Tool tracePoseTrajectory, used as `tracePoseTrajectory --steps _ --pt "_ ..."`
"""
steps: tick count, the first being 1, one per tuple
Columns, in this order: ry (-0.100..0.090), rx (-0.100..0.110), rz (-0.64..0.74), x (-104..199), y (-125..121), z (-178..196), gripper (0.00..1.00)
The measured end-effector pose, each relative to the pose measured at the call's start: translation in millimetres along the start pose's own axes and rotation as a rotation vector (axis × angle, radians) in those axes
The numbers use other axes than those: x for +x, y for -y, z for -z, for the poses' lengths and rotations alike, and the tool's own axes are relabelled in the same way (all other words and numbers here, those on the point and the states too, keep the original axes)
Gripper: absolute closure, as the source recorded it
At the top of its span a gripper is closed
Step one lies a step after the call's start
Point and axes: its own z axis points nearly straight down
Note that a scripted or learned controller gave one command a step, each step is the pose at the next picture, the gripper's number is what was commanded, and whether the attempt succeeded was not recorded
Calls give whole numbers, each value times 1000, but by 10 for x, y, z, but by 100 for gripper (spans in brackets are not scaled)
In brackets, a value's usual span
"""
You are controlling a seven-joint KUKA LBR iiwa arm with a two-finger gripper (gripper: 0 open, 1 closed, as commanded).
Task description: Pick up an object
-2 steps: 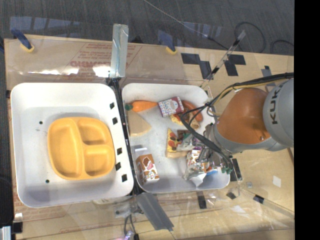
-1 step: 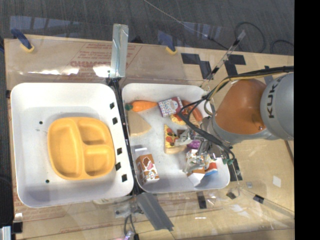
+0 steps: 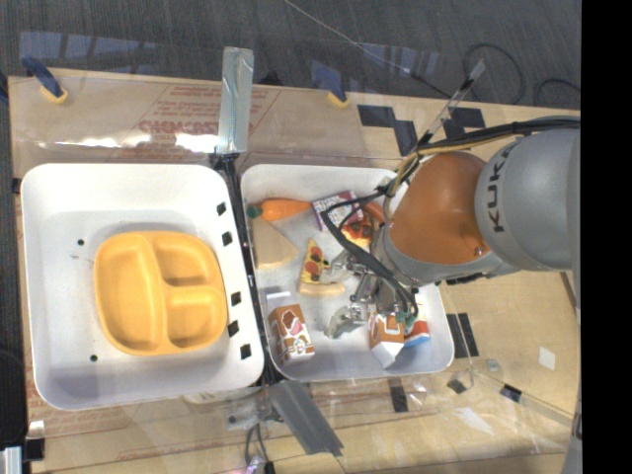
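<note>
1. Camera view is showing the grey arm (image 3: 513, 200) reaching over the right bin (image 3: 434, 349) from its right edge, wrist bent down so the gripper (image 3: 357, 309) is hanging low near the bin's middle.
2. Whether the gripper is wide or closed I cannot tell; cables are covering it.
3. Candidate objects are lying close around it: a pizza slice toy (image 3: 318, 268) just beside it, a brown carton (image 3: 291, 333) toward the bin's near left corner, a red-and-white carton (image 3: 395, 336) by the near right edge, a carrot (image 3: 281, 208) along the far edge.
4. A yellow divided tray (image 3: 158, 290) is sitting mid left bin (image 3: 49, 196), likely awaiting items.
</note>
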Motion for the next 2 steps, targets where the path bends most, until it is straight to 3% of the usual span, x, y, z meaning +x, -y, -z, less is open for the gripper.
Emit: tracePoseTrajectory --steps 1,2 --pt "-6 -2 -120 -705 -663 -22 0" --pt "0 -2 -113 -733 -678 84 100"
